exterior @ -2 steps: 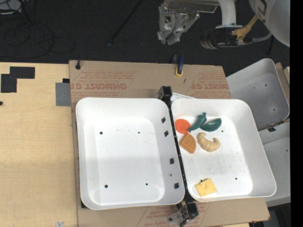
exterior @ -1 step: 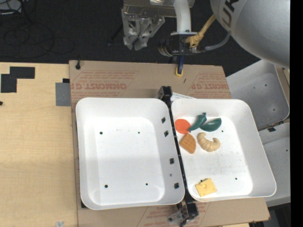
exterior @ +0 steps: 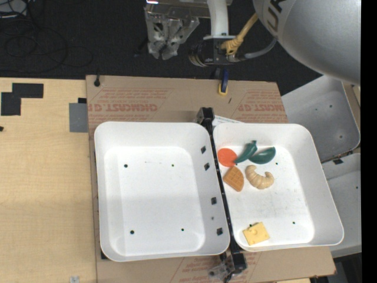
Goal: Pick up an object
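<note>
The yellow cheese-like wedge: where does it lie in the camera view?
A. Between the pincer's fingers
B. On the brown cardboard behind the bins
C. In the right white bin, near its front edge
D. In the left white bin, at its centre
C: the yellow cheese-like wedge lies near the front edge of the right white bin, apart from the other toys further back.

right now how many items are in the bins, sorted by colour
orange: 2, a round piece and a waffle-like piece
teal green: 1, a leaf-shaped piece
tan: 1, a croissant-shaped piece
yellow: 1, a cheese-like block
total: 5, all in the right bin
</note>
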Motion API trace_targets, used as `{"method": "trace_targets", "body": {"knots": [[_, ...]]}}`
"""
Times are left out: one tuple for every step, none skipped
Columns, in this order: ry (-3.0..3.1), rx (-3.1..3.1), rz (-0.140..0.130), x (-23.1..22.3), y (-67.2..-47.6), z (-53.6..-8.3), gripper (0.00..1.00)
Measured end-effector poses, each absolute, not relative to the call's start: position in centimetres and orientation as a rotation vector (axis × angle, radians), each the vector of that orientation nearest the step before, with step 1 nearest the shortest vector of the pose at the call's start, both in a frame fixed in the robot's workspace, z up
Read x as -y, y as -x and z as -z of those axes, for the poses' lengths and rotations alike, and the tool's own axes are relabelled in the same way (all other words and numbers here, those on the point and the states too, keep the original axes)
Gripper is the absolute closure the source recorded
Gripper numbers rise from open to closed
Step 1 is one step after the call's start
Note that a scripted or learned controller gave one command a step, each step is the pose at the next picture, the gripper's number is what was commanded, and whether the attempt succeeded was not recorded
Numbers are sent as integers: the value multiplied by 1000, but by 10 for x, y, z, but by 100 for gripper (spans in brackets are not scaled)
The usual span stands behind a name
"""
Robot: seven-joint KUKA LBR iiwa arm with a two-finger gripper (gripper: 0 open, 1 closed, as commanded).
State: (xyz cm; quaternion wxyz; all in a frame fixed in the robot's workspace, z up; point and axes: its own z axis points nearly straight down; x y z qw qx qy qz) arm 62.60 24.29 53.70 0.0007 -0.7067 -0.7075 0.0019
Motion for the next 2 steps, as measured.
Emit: {"method": "trace_targets", "body": {"knots": [[2217, 2221, -10, -242, -592, -537, 100], [2218, 2221, -10, -243, -562, -537, 100]]}}
